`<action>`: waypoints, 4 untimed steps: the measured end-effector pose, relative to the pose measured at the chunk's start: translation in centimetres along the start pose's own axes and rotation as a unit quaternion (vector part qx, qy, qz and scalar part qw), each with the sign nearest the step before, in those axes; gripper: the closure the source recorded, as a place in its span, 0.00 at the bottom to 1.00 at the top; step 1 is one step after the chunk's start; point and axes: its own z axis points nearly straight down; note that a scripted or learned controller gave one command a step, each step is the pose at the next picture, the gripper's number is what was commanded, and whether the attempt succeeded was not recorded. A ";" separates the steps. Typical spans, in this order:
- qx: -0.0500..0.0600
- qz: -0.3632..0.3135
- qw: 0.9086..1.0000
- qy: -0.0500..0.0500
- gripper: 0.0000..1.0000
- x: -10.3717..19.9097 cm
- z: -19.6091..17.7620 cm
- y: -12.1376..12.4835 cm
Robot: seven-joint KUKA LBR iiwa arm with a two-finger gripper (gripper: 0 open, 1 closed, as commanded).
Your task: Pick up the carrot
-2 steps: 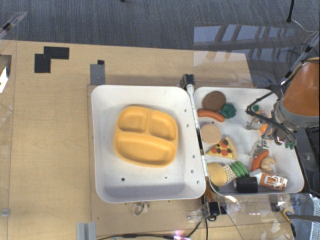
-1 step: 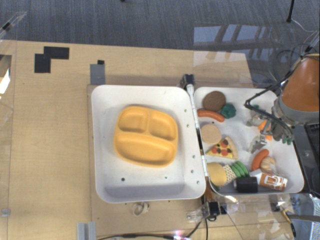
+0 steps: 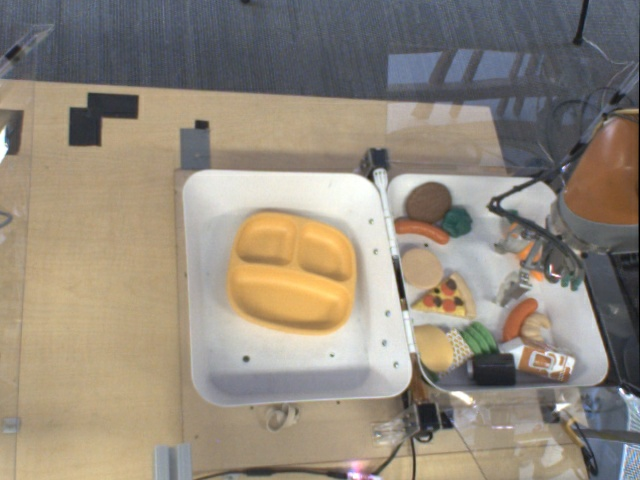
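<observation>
Camera view, bottle label unreadable, tool nearby

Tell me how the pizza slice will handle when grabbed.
The pizza slice lies flat, so it probably won't roll, but its low edges may be hard to grip. It looks like moulded toy plastic, likely stiff and light. The beige disc beside it could get nudged.

Grey arm at right, pincer pointing down-left.
</observation>
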 end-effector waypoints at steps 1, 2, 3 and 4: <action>0.000 0.074 0.997 -0.001 0.00 0.6 0.0 -0.3; 0.004 0.135 0.991 0.008 0.00 -7.8 0.1 2.2; 0.001 0.279 0.960 0.002 0.00 -2.3 0.2 0.6; 0.001 0.217 0.976 0.000 0.00 3.3 -0.1 1.9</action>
